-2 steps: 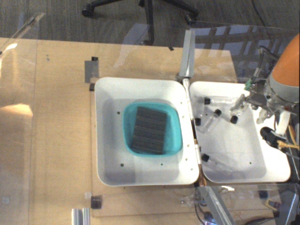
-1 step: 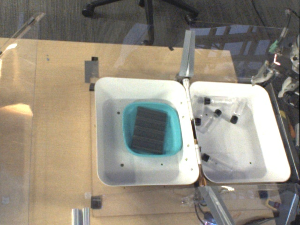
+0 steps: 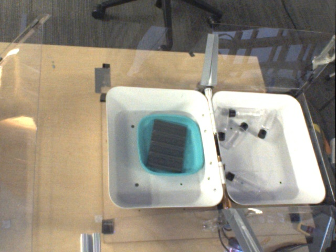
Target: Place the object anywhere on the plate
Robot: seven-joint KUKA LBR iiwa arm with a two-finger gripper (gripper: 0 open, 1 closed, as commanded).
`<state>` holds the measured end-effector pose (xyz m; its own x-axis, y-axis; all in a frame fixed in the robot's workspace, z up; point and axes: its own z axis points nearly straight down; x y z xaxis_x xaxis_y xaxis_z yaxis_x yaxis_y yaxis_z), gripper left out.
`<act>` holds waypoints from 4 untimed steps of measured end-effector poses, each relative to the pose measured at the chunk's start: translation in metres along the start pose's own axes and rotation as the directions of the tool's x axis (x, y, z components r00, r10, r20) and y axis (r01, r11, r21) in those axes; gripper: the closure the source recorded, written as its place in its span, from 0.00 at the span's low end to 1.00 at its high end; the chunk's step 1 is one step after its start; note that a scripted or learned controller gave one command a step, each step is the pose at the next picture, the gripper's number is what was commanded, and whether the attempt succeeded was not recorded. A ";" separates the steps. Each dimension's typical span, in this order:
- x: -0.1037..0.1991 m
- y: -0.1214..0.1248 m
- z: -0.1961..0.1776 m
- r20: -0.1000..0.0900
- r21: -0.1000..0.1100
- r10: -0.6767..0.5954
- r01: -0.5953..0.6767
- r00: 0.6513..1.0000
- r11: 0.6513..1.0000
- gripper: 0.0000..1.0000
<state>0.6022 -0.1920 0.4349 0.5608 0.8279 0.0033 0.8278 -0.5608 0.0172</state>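
Just one block, one plate

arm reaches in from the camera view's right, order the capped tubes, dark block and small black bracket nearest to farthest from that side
1. Capped tubes, right bin.
2. Dark block, on the teal plate, left bin.
3. Black bracket, bench, far left.
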 end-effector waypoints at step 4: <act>-0.026 -0.015 -0.001 0.006 0.005 0.500 -0.500 0.866 0.866 0.00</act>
<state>0.5752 -0.2052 0.4355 0.8995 0.4370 0.0059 0.4369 -0.8995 0.0086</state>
